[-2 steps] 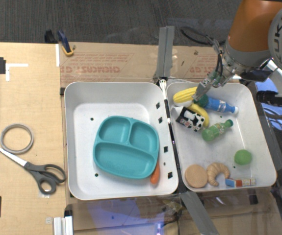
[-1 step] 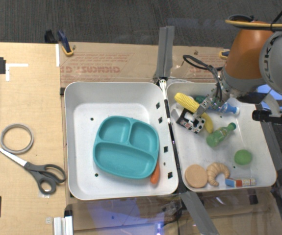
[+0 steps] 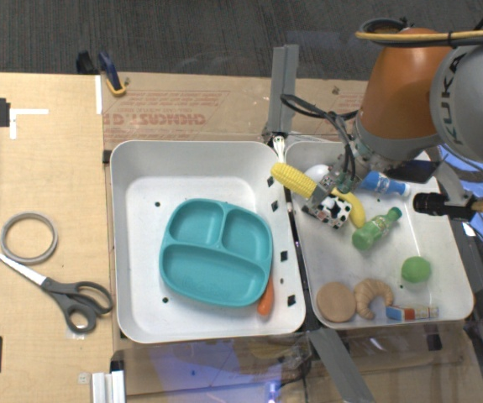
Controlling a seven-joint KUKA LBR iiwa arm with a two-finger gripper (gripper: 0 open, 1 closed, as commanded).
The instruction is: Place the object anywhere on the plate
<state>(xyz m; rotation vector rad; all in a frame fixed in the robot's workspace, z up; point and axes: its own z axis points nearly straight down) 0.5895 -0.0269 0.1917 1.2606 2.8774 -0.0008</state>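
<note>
The tool (image 3: 329,180) sat low at the far left corner of the right bin (image 3: 455,250), under the grey arm's orange band. It was closed on the right end of a yellow corn cob (image 3: 294,178), and the cob stuck out leftward over the rim between the two bins. So the object was gripped and lifted, but not yet over the teal plate (image 3: 217,253), which lay in the middle of the left bin (image 3: 132,225), well left and nearer.

The step in hand looked like the carry. Since the cob was held by one end, it could swing or slip; a steady, unhurried move seemed wise. It would have needed to stay high enough to clear the bin walls, travel left and near until the cob's whole length lay over the plate's compartments, then descend before release. An orange carrot (image 3: 265,301) rested against the plate's near right edge, a spot best avoided.
</note>
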